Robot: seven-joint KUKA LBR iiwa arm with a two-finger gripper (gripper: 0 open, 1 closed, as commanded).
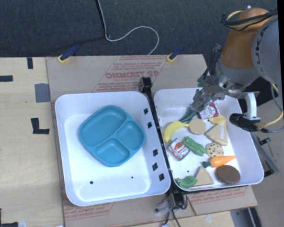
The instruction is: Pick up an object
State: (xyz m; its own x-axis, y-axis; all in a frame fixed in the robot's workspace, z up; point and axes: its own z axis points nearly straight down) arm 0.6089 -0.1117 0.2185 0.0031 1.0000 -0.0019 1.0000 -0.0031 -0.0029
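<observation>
- White plastic bins sit side by side on the table; the left bin [70,153] holds a blue divided plate [112,135], and the right bin [253,164] holds a heap of toy food.
- Grey arm with an orange band reaches in from the right, and its hand [202,100] is low over the far part of the right bin.
- Just under the hand lie a red and white packet [209,112] and a dark green stalk-like piece [189,115]; beside them are a yellow banana [173,129] and a round beige cookie [197,127].
- Step in hand, as I judge it: the reach down to a grasp, not yet a lift, because nothing hangs clear of the bin.
- State of the hand: I cannot tell, since the wrist covers its tip from this slanted view.
- Task's thing is perhaps the packet or the green piece; both rest inside the right bin, touching their neighbours.
- Next move calls for a firm closing on one piece only, then a straight rise, so that the crowded neighbours are not dragged along.
</observation>
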